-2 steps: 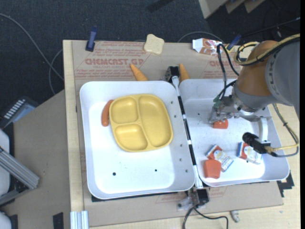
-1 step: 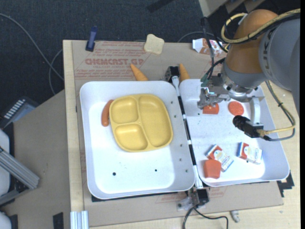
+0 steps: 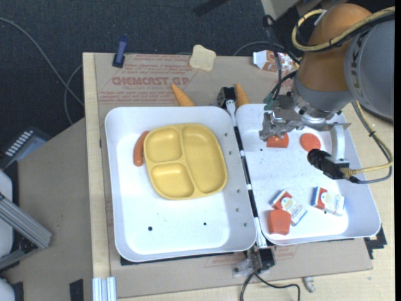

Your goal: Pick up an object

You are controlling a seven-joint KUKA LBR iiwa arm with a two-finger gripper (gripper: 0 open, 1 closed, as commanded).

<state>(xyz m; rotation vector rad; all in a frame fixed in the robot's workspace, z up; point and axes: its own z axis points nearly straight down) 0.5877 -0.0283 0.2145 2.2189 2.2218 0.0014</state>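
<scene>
The gripper [image 3: 274,130], of dull grey metal, is seen low over the right bin [image 3: 360,221], toward eleven o'clock of that bin's floor; how it is set cannot be told. Just below it, touching or nearly so, a small orange-red block [image 3: 279,141] is found. At three o'clock from that block a rounded red piece [image 3: 309,142] is seen. Toward six o'clock of the same bin a blunt orange-red chunk [image 3: 279,222] and two small printed cartons [image 3: 283,200] [image 3: 328,200] are scattered. In the left bin [image 3: 119,168], smooth white plastic, a glossy yellow tray [image 3: 185,160] with three rounded compartments is set, and a slim orange sausage shape [image 3: 138,149] is laid at its nine o'clock side.
</scene>
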